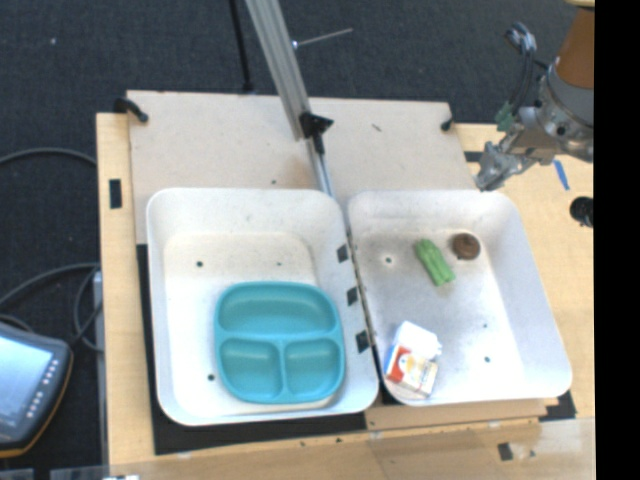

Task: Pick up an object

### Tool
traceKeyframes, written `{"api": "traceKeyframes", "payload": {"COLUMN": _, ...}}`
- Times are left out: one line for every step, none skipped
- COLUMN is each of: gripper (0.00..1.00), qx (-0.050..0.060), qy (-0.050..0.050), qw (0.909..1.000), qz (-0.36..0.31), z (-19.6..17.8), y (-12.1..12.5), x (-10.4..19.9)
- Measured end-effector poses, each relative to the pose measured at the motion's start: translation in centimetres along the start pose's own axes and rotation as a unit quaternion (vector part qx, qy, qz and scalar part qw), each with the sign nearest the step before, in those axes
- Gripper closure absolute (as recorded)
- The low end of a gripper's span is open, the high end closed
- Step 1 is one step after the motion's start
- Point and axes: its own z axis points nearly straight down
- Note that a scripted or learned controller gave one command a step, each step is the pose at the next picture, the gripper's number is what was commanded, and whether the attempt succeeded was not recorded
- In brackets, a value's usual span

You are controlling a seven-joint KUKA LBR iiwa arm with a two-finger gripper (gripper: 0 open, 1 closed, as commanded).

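The right bin (520, 298) holds a small green block (434, 262), a brown round object (464, 246) just right of it, and a white, red and yellow packet (412, 362) near the front left corner. My gripper (492, 172) hangs at the bin's far right corner, above the rim, up and right of the brown object. The grey arm with its orange band comes in from the right edge. Nothing shows between the fingers.
The left bin (180, 268) holds a blue divided tray (280, 342) at its front. A slanted metal rail (285, 63) rises behind the bins. A tablet-like device (28, 388) lies off the bench at the lower left.
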Motion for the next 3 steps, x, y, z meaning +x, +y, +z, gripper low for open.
{"api": "traceKeyframes", "payload": {"gripper": 1.0, "qx": -0.002, "qy": -0.001, "qw": 1.0, "qz": -0.002, "z": -1.1, "y": 0.1, "x": 0.0}}
{"api": "traceKeyframes", "payload": {"gripper": 1.0, "qx": -0.003, "qy": -0.001, "qw": 1.0, "qz": -0.004, "z": -2.1, "y": 0.2, "x": 0.0}}
{"api": "traceKeyframes", "payload": {"gripper": 1.0, "qx": 0.011, "qy": 0.004, "qw": 0.9999, "qz": 0.01, "z": 11.3, "y": -13.4, "x": 3.9}}
